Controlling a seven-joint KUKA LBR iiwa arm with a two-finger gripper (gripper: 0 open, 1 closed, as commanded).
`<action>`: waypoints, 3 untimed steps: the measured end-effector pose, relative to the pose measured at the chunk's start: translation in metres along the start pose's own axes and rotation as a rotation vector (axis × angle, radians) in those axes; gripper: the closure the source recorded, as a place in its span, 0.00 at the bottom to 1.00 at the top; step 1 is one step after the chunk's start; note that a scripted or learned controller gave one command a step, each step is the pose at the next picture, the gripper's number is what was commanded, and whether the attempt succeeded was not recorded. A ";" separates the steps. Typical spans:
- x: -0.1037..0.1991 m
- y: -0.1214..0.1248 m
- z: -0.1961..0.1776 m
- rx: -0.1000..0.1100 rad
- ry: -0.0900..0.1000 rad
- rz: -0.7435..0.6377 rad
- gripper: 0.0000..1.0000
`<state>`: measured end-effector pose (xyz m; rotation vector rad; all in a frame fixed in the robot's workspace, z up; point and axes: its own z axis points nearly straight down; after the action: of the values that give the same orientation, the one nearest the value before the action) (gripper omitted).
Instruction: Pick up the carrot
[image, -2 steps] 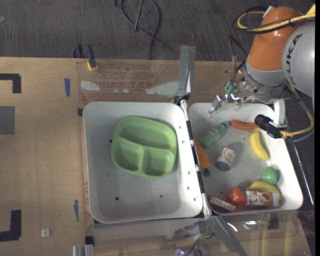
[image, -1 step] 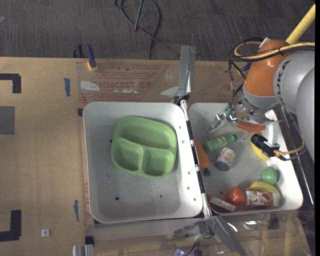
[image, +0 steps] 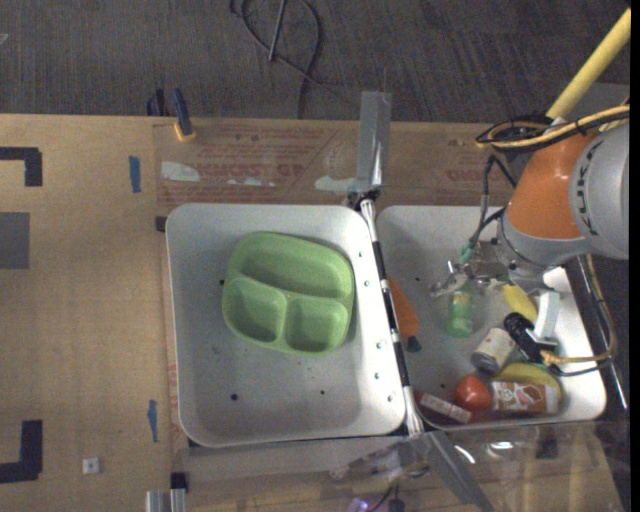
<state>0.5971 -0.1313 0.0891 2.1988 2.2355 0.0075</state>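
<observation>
Tomato (image: 474, 393) front; carrot (image: 403, 312) against right bin (image: 420, 232) left wall.

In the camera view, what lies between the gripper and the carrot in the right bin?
In the camera view, bare white bin floor lies between the gripper and the carrot. The carrot rests along the right bin's left wall; a green bottle stands just below the gripper.
</observation>
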 end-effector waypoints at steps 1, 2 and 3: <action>0.031 -0.038 -0.001 -0.001 -0.001 -0.001 0.00; 0.034 -0.110 -0.003 0.005 0.001 -0.019 0.00; -0.030 -0.117 -0.074 0.006 0.000 -0.116 0.00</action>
<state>0.4799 -0.1629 0.1625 2.0685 2.3619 0.0007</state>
